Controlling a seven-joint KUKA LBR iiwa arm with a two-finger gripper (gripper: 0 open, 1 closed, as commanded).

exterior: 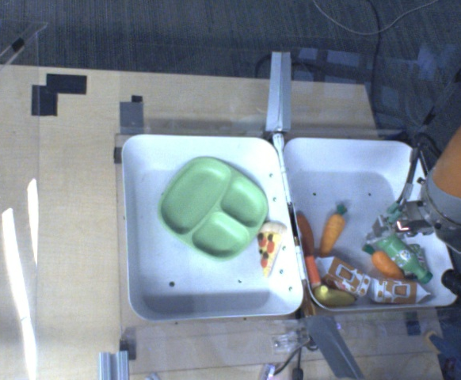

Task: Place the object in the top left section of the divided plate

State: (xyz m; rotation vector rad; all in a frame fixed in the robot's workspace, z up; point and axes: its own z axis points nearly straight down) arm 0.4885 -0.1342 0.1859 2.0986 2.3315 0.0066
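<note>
Toy food (pixel 373 285) crowds right bin's (pixel 349 161) near edge; gripper (pixel 393 226) hovers above for picking, jaw state unreadable. Green plate (pixel 213 204) waits, left bin.

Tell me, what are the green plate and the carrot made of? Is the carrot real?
The green divided plate looks like moulded plastic: one even matte colour, with soft rounded ridges between its sections. The carrot is probably a toy, plastic or rubber, not real: its orange is flat and smooth and its green top is a neat stub. The white bins look like smooth plastic too, though the picture leaves that open.
</note>
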